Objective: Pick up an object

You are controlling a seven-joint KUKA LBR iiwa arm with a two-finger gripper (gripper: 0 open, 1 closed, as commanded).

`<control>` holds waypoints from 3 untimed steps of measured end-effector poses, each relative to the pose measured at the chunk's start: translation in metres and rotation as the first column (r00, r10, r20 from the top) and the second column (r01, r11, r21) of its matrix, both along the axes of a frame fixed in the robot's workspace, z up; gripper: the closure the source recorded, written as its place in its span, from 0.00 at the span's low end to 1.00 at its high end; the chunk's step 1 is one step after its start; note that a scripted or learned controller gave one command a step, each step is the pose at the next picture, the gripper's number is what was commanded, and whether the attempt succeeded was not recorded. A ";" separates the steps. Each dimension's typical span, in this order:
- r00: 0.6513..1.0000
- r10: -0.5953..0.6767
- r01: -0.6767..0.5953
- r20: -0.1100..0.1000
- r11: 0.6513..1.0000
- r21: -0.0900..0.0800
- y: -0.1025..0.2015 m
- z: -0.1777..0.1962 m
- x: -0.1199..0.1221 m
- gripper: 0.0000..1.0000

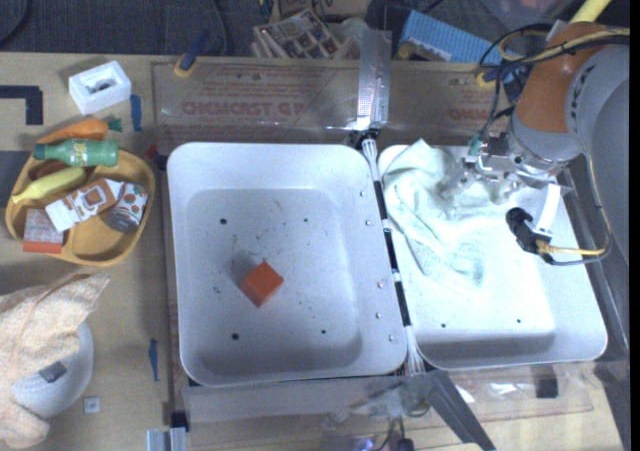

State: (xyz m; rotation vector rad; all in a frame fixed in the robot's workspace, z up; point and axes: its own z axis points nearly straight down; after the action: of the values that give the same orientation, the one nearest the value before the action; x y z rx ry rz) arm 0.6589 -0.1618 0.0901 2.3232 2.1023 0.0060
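Two shallow white bins are sitting side by side on the bench; the left bin (200,189) is holding one orange block (262,283), a small matte cube with crisp edges, lying alone toward the middle of the speckled floor. One gripper (470,177) is hanging over the far part of the right bin (520,319), well apart from the block and to its right and farther back; how far the claw is spread cannot be told, as its tips are blurring into pale material beneath. One crumpled white cloth (420,209), soft and folded in ridges, is lying in the right bin's far-left part, directly under and beside the gripper; whether the claw is touching it cannot be told. One yellow bowl (110,247) is resting at the far left of the bench, carrying assorted items; one beige cloth (45,319) is lying near it.
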 end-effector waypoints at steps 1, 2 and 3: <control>1.000 -0.010 0.010 -0.005 1.000 0.001 -0.017 0.016 -0.010 0.00; 1.000 0.020 -0.020 -0.004 1.000 0.001 -0.049 0.095 -0.031 0.00; 0.975 -0.220 0.220 -0.012 0.976 0.004 -0.020 0.086 -0.061 0.00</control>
State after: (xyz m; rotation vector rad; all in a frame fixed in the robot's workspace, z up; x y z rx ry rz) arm 0.5977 -0.1818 0.1764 2.5504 1.8389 -0.0026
